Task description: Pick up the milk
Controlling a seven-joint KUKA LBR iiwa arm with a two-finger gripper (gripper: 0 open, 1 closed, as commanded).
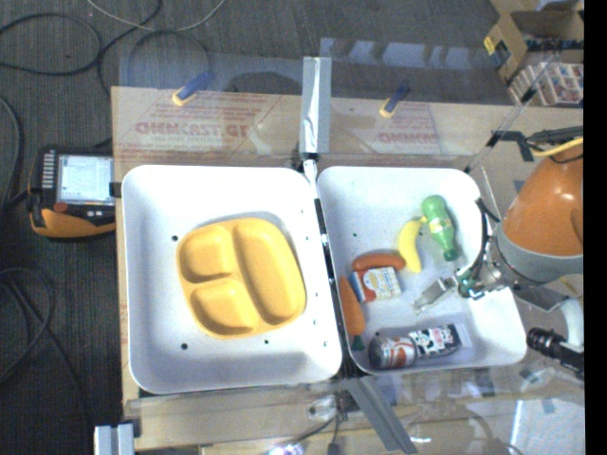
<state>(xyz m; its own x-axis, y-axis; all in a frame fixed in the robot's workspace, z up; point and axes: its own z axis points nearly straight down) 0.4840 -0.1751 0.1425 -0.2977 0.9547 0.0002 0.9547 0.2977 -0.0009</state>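
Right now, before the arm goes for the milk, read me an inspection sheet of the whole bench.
Surface: two shallow white bins side by side, left bin and right bin, on a board.
Job's things: milk, a cow-patterned bottle lying on its side at the right bin's near edge.
Clutter: yellow sectioned tray in the left bin; in the right bin a green bottle, banana, small red-labelled pack, carrot.
Grippers: gripper low in the right bin, above the milk, holding nothing.
Cables: black cables on the floor.
Surroundings: handheld controller at left; cardboard boxes top right.
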